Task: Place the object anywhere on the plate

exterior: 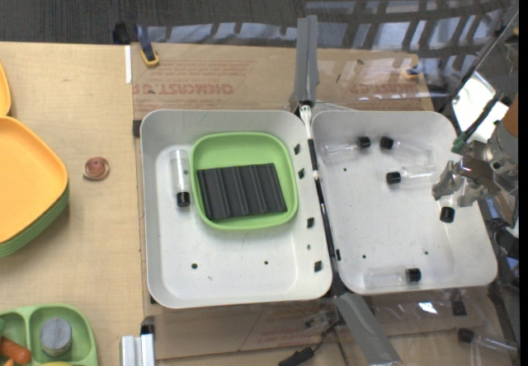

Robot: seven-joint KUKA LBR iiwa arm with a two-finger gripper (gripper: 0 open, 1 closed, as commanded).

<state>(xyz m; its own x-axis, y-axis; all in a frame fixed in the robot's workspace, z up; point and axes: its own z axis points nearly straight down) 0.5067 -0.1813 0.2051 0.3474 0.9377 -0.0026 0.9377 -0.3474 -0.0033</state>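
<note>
Black-capped tube (446,213) just beside hand (459,181) at right bin's (379,228) outer edge, grip unclear

A green, square plastic plate with rounded corners (280,150) lies flat toward the back of the left shallow white bin (231,274). A dark grey, ribbed rectangular slab (245,191) rests flat on the plate, slightly skewed, over its front part.

Orange plates (29,183) are cut by left edge, arm (493,160) by right; green plate (243,146) is partly hidden under black block (245,191).
</note>
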